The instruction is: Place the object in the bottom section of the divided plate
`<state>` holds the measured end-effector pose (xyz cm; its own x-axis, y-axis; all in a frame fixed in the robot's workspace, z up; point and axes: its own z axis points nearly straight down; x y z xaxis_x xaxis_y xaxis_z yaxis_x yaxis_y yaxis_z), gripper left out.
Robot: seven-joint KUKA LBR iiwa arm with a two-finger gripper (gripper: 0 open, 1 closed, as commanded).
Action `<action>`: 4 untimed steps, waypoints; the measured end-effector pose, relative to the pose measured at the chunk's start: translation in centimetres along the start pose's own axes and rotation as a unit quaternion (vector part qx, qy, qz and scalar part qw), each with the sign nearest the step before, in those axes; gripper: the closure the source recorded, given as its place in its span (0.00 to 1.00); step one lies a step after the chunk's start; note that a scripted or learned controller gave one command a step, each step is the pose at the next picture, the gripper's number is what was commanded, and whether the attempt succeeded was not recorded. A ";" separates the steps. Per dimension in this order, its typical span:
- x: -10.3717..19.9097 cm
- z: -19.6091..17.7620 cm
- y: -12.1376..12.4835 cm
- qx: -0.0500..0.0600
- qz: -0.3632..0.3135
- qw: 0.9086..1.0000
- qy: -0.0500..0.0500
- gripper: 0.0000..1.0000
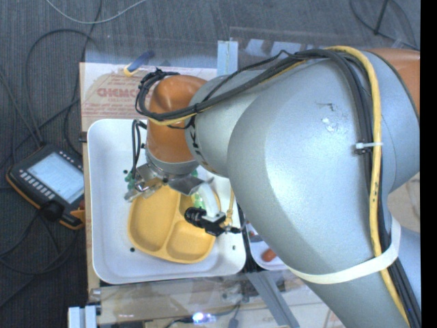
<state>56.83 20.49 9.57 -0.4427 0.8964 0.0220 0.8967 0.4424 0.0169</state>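
My gripper point(147, 180) hangs over the yellow divided plate point(158, 234) at its 12 o'clock rim, inside the left white bin point(102, 183). Something green point(199, 201) (unidentifiable) sits at the plate's 2 o'clock edge.

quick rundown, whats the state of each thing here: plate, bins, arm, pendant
divided plate: yellow, lying flat in the left bin, its upper part hidden under the wrist
left bin: white, holding the plate
right bin: mostly covered by the arm, something small and red in its visible corner
arm: reaching over both bins, wrist above the plate
pendant: on the floor, screen lit
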 end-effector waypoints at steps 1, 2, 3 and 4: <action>0.5 -0.6 -0.1 0.003 -0.002 1.000 0.002 1.00; -1.6 -0.1 3.6 0.003 -0.192 0.981 -0.002 1.00; -2.9 0.0 6.3 0.002 -0.275 0.961 -0.002 1.00; -2.0 -0.4 7.9 0.023 -0.267 0.963 -0.004 1.00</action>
<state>64.83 22.23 10.03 -0.8413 0.5403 0.0154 0.5400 0.8414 -0.0212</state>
